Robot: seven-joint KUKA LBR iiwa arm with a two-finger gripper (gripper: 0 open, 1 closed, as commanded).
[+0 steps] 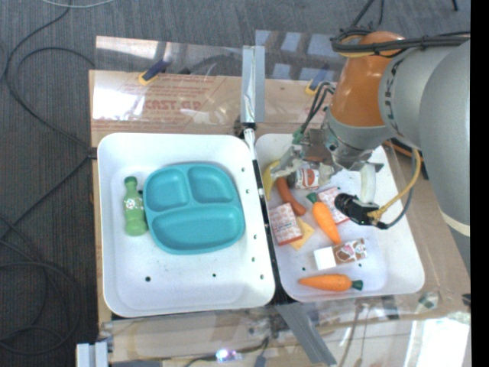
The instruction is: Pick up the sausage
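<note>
We are noting the arm (428,90) reaching in from three o'clock, the left bin (114,281) bearing a teal tray (195,207), the gripper (306,159) hovering with grip state undeterminable, the sausage (289,196) lying at its seven o'clock in the right bin (405,274).

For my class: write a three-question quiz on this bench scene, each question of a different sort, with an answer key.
1. True or false: the teal plate lies in the left bin.
2. Which lies left of the plate? A) green bottle B) carrot C) sausage
3. Fill in: the sausage lies in the ___ bin, below the gripper in the picture.

Key: 1 true; 2 A; 3 right.
</note>
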